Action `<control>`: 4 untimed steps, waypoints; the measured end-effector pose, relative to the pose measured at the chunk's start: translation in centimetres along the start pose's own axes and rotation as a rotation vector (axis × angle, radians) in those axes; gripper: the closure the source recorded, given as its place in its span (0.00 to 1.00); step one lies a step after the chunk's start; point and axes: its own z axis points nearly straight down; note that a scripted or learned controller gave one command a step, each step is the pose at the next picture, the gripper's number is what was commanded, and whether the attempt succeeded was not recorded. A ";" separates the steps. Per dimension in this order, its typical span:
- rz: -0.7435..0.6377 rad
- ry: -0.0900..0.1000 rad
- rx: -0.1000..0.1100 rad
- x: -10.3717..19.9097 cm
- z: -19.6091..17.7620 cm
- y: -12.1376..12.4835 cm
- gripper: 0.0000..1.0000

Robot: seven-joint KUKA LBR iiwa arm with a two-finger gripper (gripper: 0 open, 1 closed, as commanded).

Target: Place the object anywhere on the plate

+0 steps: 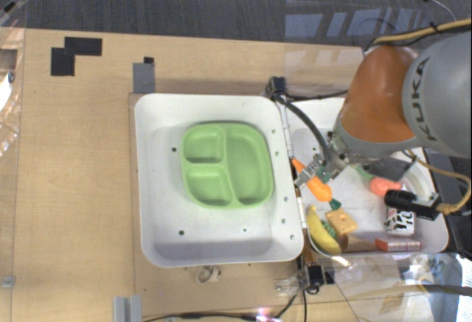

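Gripper [318,169] low over the left side of the right bin [435,239], right of centre in the frame. Fingers look to be pinching an orange toy carrot [318,186]; carrot lies aslant between the tips, its green end [335,203] pointing lower right. A second small orange piece [297,165] sits just left of the gripper, near the rim between bins.

Arm [413,99] grey with an orange band, filling the upper right of the frame, cables trailing off it.

Below the carrot, lower part of right bin: yellow banana [321,228] along the left wall, tan block [341,222] just beside it, a red-and-tan stick [383,245] along the bottom edge. Further right: pinkish-orange object [384,185], black-and-white box [400,222].

Left bin [155,239], centre of frame, carries the green three-compartment plate [226,165], lying flat. Carrot is well apart from the plate, across the dividing rim.

Bench [66,188] tan, black marks [74,55] at upper left.
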 end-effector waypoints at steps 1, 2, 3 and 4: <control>0.313 0.002 -0.001 3.8 -4.3 6.0 1.00; 0.394 0.006 0.001 11.0 -5.0 14.6 1.00; 0.191 0.003 0.004 10.3 -4.2 11.9 1.00; 0.190 0.003 0.003 10.3 -4.2 11.9 0.00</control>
